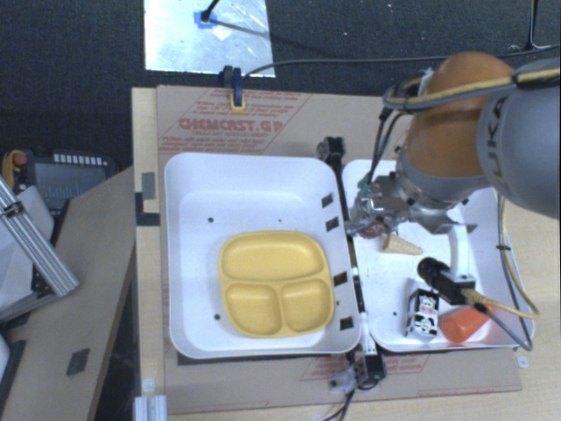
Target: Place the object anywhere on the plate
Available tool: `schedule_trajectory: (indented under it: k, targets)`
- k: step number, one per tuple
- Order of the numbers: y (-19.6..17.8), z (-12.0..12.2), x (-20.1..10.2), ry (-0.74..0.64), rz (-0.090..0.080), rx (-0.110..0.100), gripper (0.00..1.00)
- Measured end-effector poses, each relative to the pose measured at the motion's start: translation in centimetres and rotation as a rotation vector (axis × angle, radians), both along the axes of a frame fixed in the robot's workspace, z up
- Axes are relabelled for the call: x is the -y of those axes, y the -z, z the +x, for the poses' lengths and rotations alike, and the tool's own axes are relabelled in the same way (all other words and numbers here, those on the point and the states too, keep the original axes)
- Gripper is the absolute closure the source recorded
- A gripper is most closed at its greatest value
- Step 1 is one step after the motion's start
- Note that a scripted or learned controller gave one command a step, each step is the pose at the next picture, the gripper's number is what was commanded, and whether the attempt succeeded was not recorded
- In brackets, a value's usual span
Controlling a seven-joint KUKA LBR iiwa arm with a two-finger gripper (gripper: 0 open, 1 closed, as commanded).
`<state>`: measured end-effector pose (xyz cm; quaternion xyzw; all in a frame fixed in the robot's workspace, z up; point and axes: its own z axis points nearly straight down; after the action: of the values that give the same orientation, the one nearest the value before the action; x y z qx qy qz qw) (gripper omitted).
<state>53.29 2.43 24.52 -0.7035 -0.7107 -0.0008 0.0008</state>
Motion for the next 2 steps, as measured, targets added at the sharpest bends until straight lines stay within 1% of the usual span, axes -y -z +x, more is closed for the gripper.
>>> schedule_trajectory:
  k: [1, 2]
  targets:
    - [1.6, 0.4, -5.0, 0.002, -0.001, 0.0, 1.0]
    - [1.1, -0.1, -10.9, -0.001, 0.0, 0.001, 1.0]
